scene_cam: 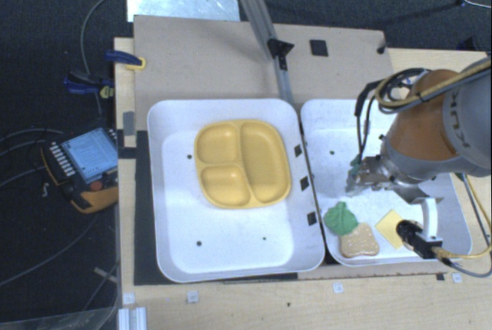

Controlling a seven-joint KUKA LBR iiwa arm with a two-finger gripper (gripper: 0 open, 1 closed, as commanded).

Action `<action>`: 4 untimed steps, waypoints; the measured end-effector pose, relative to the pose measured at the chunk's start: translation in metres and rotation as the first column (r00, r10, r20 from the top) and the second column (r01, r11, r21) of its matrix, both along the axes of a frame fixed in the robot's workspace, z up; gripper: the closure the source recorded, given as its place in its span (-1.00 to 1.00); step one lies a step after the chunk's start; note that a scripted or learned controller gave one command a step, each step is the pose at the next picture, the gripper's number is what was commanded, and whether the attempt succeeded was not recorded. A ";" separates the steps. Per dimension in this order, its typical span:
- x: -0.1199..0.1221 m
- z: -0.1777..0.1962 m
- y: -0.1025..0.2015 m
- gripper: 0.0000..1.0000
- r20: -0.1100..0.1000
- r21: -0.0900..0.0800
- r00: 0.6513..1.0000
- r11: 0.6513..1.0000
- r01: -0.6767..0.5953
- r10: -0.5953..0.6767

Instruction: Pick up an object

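Careful, your gripper [358,181], finger state unreadable, hovers at twelve o'clock of the green toy [340,218]; the neighbouring cookie [359,244] could get nudged.

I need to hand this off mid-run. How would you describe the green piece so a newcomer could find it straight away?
Start at the right-hand white bin, the one the arm reaches into, and look along its near edge. Three small things lie there in a row; the green leafy piece is the leftmost, just below the gripper. It alone is green: the tan toast piece and yellow cheese slice sit to its right.
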State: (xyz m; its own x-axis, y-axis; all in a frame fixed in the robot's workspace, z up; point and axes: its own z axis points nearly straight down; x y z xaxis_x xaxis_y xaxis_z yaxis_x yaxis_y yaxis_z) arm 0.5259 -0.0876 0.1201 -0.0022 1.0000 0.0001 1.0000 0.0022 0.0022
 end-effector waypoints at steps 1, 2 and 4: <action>-0.003 0.062 0.003 1.00 0.003 -0.001 1.000 1.000 -0.002 0.002; -0.001 0.106 0.003 1.00 0.005 -0.001 1.000 1.000 -0.003 0.003; 0.013 0.110 0.113 1.00 0.000 0.002 1.000 1.000 -0.009 0.009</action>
